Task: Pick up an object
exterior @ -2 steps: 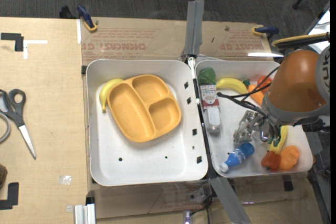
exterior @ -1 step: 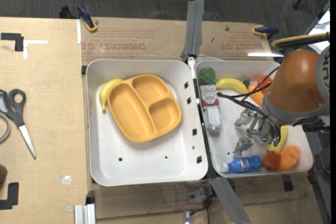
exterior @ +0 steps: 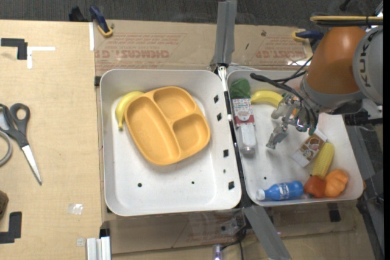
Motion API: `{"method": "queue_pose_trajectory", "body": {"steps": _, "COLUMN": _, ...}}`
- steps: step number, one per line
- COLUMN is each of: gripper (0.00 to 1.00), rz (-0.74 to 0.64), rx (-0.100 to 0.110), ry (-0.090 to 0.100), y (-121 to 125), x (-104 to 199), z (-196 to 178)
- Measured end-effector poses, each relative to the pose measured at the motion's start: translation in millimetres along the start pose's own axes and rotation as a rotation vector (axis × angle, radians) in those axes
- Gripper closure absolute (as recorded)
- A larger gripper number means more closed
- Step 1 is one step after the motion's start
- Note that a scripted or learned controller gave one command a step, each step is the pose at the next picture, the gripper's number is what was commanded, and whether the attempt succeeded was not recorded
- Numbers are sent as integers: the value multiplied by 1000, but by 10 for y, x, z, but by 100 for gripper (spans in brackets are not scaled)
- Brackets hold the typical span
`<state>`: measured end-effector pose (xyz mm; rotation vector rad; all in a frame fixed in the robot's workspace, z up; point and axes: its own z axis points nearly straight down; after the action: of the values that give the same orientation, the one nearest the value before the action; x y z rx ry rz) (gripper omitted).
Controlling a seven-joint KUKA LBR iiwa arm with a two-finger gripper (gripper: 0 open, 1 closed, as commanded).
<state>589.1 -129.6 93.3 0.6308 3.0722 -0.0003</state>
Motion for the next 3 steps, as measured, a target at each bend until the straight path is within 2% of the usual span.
{"method": "queue_pose_trajectory", "body": {"steps": 1, "gripper": 0, "rz": 147, "rx": 7, "ry": 25, "y": 6, "x": -604, "z": -9}}
{"method": "queue_pose_trajectory", "body": {"steps": 2, "gripper": 100, "rz": 145, "rx": 2, "ry": -3, "y": 17, "x": -656, "z": -130}}
{"method": "queue_pose_trajectory", "body": {"steps": 3, "gripper": 100, "rz": 240, "rx": 1, "ry": 0, "y": 400, "x": -338, "z": -1473}}
